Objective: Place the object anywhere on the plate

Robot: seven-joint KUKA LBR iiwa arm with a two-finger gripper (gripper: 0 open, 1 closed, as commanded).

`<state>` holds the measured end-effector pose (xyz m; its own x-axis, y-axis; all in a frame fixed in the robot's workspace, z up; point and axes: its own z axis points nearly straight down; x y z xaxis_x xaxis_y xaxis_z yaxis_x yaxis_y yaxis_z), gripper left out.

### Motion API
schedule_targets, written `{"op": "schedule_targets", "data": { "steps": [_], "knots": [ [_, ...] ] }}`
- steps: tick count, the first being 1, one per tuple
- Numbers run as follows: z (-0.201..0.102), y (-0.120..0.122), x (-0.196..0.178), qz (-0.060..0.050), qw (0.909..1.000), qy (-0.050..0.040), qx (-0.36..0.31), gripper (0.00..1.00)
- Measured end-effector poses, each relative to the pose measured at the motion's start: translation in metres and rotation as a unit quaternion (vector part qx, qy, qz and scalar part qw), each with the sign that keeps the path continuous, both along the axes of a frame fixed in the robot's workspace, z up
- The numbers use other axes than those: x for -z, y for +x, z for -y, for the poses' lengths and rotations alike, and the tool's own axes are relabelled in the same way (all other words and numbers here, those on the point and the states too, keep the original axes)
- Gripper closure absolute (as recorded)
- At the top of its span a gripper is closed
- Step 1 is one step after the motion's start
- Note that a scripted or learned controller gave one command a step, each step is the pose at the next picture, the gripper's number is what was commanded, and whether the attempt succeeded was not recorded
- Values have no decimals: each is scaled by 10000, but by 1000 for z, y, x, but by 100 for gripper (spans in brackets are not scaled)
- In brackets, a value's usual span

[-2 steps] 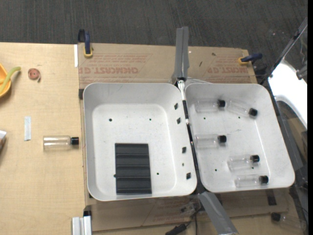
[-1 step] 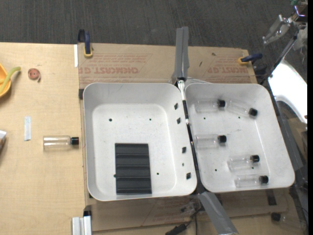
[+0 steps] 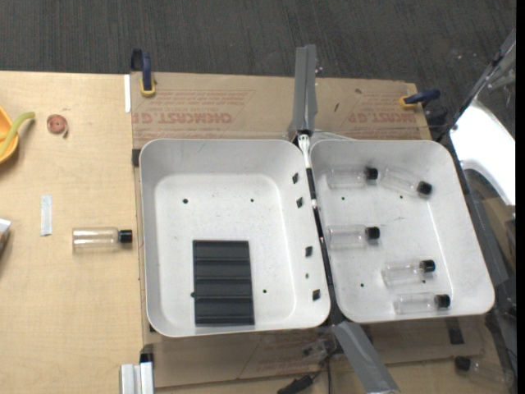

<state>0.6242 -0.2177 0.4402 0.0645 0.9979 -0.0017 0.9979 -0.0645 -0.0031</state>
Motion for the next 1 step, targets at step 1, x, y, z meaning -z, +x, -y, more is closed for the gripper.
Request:
{"op": "schedule_targets", "data": {
  "steps": [1],
  "knots": [
    [-59,35,0,5,9968,-4,793,0]
  ]
}}
